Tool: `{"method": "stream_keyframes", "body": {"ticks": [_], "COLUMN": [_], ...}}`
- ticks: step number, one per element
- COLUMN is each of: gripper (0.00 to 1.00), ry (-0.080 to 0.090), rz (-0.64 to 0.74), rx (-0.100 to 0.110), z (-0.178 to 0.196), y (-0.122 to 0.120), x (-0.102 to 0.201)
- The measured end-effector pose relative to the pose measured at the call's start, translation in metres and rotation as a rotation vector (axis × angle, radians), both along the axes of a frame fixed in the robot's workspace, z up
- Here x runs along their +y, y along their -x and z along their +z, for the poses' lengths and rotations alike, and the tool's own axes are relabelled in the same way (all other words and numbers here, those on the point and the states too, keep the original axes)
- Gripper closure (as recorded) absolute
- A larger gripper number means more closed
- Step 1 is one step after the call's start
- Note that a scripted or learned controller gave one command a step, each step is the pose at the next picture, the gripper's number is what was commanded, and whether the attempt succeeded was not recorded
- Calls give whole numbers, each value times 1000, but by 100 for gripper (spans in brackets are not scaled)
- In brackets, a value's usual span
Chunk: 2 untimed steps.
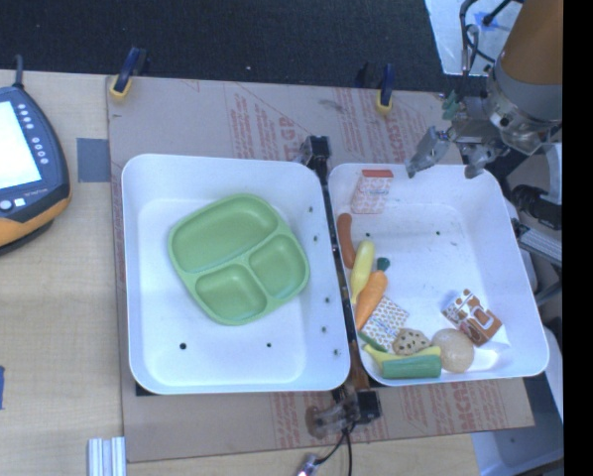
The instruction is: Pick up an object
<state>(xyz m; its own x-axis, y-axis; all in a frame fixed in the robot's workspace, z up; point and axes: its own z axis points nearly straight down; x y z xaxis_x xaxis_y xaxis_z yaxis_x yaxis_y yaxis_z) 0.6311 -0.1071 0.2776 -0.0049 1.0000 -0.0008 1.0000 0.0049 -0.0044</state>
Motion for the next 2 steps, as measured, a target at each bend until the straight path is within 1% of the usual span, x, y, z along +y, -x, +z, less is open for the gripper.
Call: {"method": "stream_keyframes", "body": {"ticks": [1,2], "gripper": [0,0], "ry": [0,2], "rz": [0,0], "rx": [3,1], "z": [-87,-154], "y": [68,19], "x": [36,6]}}
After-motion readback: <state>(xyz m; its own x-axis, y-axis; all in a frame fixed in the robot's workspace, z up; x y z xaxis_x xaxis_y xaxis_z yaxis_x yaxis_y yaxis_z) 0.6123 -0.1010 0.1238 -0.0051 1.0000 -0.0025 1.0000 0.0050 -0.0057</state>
